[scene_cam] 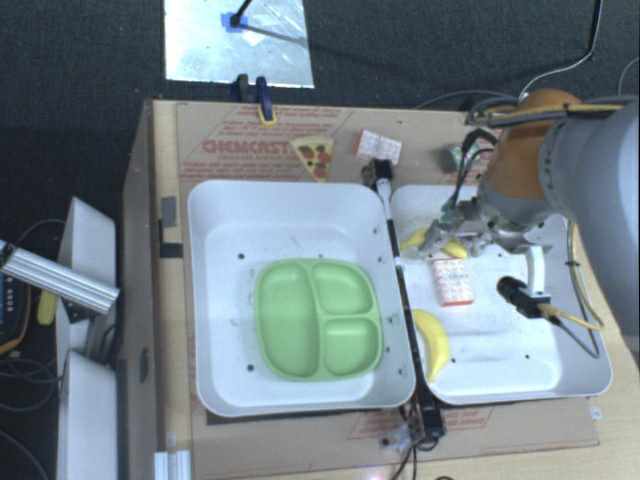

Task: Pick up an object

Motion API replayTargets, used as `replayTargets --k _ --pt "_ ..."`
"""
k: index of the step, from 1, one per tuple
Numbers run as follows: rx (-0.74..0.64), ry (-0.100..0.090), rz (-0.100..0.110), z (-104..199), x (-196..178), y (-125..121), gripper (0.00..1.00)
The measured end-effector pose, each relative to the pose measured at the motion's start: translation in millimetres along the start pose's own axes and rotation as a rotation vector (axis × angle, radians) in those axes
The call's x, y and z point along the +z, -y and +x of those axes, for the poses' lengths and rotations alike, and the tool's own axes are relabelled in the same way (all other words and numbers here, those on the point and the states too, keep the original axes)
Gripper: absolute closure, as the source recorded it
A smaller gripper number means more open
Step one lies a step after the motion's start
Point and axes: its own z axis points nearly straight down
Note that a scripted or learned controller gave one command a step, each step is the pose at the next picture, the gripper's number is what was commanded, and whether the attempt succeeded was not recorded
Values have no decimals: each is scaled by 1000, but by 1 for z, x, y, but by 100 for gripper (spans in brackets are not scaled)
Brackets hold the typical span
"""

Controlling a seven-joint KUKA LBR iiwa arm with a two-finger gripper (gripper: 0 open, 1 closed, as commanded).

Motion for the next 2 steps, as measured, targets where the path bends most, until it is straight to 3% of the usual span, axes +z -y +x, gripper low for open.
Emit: replayTargets --k 1,2 --pt "-2 0 -1 0 -11 -1 100" --pt "-1 0 -1 30 -107 33 100"
